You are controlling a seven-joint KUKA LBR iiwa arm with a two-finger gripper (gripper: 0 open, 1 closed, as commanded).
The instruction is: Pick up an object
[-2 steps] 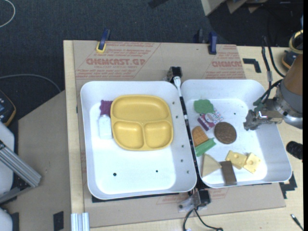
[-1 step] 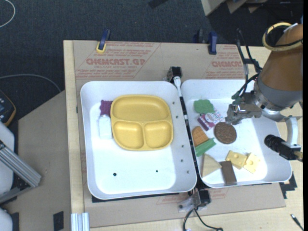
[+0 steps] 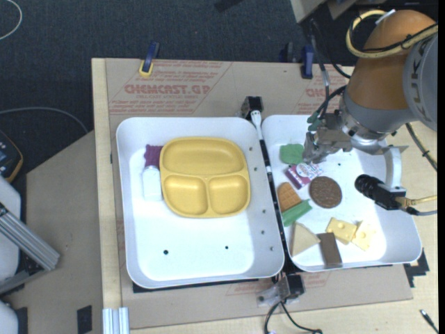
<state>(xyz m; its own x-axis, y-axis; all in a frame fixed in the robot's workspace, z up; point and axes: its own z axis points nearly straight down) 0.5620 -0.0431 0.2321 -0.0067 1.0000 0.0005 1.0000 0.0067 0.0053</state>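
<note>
Two white bins (image 3: 132,207) are set side by side; the gripper (image 3: 314,153) is lowered into the right one, seemingly just above a purple-and-white packet (image 3: 300,173). Its finger state cannot be told.

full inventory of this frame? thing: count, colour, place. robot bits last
bins: 2, white, side by side on the bench
divided plate: 1, yellow, left bin
small bottle: 1, white, left bin, beside the plate
purple item: 1, purple, left bin, behind the bottle
round cookie: 1, brown, right bin centre
cheese pieces: 2, yellow, right bin front
green pieces: 2, green, right bin left side
orange piece: 1, orange, right bin left side
brown bar: 1, brown, right bin front edge
wrapper: 1, purple and white, below the gripper
arm: 1, grey and orange, from the right
gripper: 1, dark, over the right bin
</note>
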